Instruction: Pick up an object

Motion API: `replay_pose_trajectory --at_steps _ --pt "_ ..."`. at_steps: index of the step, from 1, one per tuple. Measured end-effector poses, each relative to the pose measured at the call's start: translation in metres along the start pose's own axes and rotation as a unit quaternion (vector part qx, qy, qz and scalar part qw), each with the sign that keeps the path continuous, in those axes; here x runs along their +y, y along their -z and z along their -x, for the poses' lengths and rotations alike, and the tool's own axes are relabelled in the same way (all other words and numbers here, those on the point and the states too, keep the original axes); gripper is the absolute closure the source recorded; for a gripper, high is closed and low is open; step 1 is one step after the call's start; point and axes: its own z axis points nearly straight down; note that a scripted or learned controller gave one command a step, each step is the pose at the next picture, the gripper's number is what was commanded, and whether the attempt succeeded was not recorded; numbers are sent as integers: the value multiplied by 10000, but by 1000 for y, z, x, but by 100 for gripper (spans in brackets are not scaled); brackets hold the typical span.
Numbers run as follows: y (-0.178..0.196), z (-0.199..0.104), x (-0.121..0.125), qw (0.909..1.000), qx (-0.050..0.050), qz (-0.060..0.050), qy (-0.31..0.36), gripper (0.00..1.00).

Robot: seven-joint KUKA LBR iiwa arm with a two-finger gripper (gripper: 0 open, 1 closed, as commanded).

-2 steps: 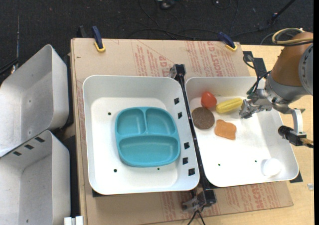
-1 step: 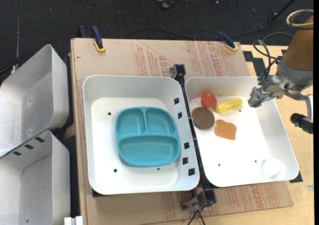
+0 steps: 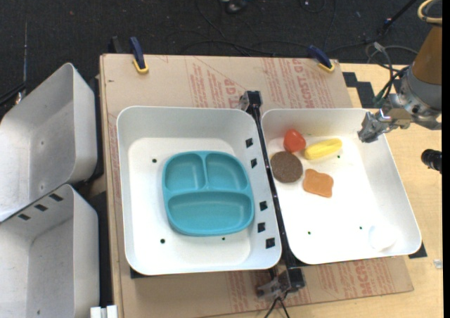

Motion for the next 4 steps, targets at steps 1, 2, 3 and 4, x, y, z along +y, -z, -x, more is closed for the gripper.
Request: replay_pose_trajectory --at_steps 1,2,3,4 --pt "10 -51 -11 10000 16 -30 15 100" --pt "8 -97 -20 10000 16 -33 18 100" --pt "19 -156 -25 10000 21 -30 28 100" --pt "18 -215 -31 10000 21 -31 29 100"
